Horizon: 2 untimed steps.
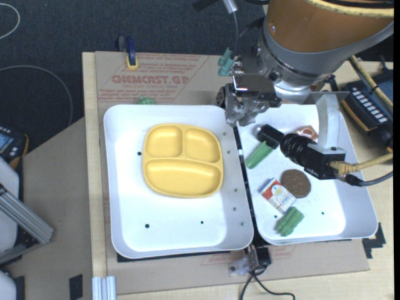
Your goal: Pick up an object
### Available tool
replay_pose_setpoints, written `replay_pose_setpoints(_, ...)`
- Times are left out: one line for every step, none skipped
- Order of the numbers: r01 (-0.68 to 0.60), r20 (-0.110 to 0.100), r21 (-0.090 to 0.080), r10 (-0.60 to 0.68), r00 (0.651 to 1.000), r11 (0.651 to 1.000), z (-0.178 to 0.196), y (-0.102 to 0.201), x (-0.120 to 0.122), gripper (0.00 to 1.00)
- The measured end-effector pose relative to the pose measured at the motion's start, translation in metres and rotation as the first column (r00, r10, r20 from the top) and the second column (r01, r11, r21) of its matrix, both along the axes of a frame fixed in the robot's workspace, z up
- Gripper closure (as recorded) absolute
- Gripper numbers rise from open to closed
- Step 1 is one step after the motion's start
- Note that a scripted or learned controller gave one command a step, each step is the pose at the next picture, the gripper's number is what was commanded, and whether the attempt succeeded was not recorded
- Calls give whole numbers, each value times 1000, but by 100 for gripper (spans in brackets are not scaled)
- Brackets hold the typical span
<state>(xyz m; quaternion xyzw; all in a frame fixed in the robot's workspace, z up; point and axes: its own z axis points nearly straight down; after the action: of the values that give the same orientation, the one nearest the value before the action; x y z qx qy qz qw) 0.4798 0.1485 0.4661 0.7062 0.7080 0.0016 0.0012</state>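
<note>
Where bins meet, pincer [240, 112] low.

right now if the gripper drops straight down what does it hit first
Most likely the raised divider where the two bins meet, near its back end, since the gripper hangs above that seam. The green block lies just right of that line. Depth is unclear.

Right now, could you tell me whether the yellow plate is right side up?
Right side up: the yellow plate shows three open compartments facing upward.

Grey arm [312, 49], orange band, black cables
</note>
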Motion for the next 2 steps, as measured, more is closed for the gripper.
replay_pose_setpoints(7, -14, -4, -7, 1000, 1000, -90, -30, -1, 100)
replay_pose_setpoints(-1, -9, -2, 1, 1000, 1000, -164, 16, 72, 100)
